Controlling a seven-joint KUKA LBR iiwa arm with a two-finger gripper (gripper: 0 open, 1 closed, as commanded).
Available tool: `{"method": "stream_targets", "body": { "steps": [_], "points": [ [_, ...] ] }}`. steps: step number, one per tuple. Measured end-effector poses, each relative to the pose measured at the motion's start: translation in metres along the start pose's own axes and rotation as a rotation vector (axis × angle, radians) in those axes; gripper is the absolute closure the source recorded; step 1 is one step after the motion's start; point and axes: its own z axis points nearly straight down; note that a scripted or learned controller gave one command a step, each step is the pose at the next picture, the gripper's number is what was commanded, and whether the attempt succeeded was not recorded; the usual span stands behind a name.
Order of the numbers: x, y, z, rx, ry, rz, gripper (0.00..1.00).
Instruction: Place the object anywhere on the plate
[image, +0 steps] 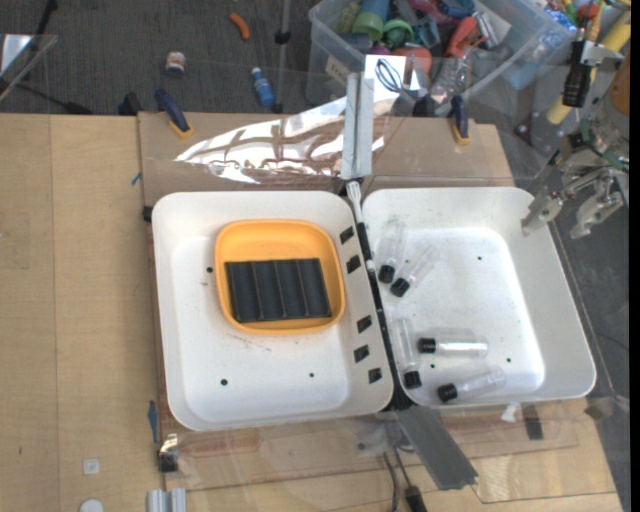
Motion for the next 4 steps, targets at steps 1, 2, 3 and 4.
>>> {"method": "stream_targets", "body": {
  "steps": [1,2,3,4],
  "points": [
    [0.002,0.001,0.0,-0.001,-0.002,-0.001,0.0],
    [0.003,0.001,0.0,-0.002,-0.002,0.017,0.0],
    [0.0,0.0,0.002,-0.002,-0.001,-0.302,0.0],
    [-0.008,0.001,0.0,-0.003,-0.001,-0.443,0.0]
  ]
}}
